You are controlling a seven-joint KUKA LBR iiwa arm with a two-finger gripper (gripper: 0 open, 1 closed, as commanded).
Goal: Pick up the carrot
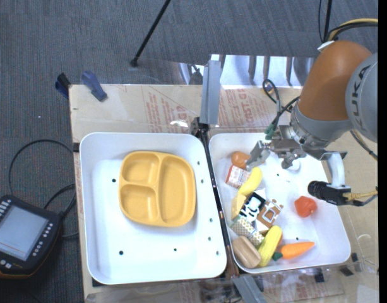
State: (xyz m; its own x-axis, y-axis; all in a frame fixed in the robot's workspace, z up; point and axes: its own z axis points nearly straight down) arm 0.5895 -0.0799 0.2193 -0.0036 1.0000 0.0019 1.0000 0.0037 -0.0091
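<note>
**Carrot lies at 5 o'clock from the gripper**

The carrot [297, 249] rests flat near the front edge of the right bin [335, 242], its long axis roughly 3-to-9 o'clock, tilted slightly up toward the right, green end to the left. A corn cob [269, 245] lies just beside that green end at 9 o'clock, with a bun [246, 252] beyond it. At 12 o'clock from the carrot, apart from it, sits a tomato [305, 206]. The gripper [274, 155] hangs over the bin's far half, fingers spread apart and holding nothing; a banana [249, 183] is close below it. The corn looks the likeliest thing to crowd a grasp. The left bin [98, 232] holds a yellow plate [158, 188].
</note>
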